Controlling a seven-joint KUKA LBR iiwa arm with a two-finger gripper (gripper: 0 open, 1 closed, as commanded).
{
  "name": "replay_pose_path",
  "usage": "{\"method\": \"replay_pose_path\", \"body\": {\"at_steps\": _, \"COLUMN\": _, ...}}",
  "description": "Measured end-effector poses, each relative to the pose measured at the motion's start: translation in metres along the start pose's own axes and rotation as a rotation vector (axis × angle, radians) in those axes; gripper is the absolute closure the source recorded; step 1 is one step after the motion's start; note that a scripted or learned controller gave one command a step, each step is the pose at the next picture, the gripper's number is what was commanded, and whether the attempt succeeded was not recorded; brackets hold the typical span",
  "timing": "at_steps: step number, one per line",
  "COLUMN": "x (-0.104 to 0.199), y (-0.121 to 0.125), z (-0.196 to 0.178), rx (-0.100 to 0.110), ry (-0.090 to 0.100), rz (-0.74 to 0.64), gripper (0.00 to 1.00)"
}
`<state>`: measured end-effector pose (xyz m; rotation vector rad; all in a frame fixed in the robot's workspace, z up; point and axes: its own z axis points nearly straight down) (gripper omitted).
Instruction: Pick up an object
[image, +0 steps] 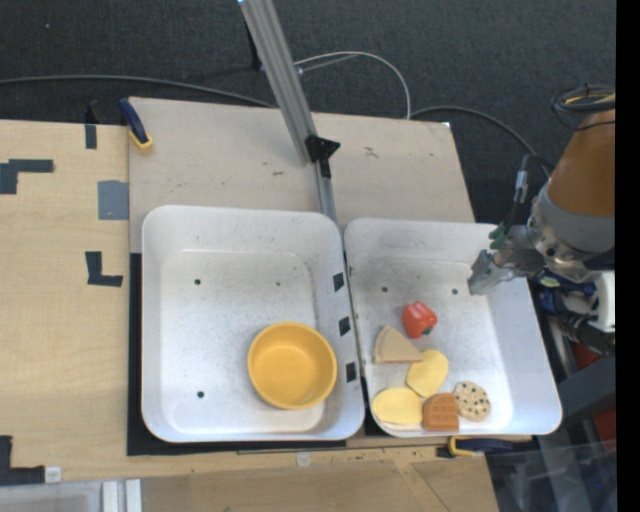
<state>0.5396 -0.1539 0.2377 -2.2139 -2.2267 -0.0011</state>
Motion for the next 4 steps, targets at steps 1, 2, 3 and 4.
{"method": "replay_pose_path", "body": {"at_steps": 1, "x": 0.044, "y": 0.021, "z": 0.008, "rx": 0.001, "ry": 0.0, "rz": 0.0, "gripper": 1.0}}
{"method": "replay_pose_path", "body": {"at_steps": 2, "x": 0.105, "y": 0.038, "z": 0.005, "rx": 0.0, "ry": 0.001, "rz": -0.002, "gripper": 1.0}}
{"method": "replay_pose_path", "body": {"at_steps": 3, "x": 0.148, "y": 0.052, "z": 0.002, "rx": 0.0, "ry": 0.0, "rz": 0.0, "gripper": 1.0}}
{"method": "replay_pose_path", "body": {"at_steps": 4, "x": 0.202, "y": 0.065, "z": -0.005, "rx": 0.0, "ry": 0.0, "rz": -0.001, "gripper": 1.0}}
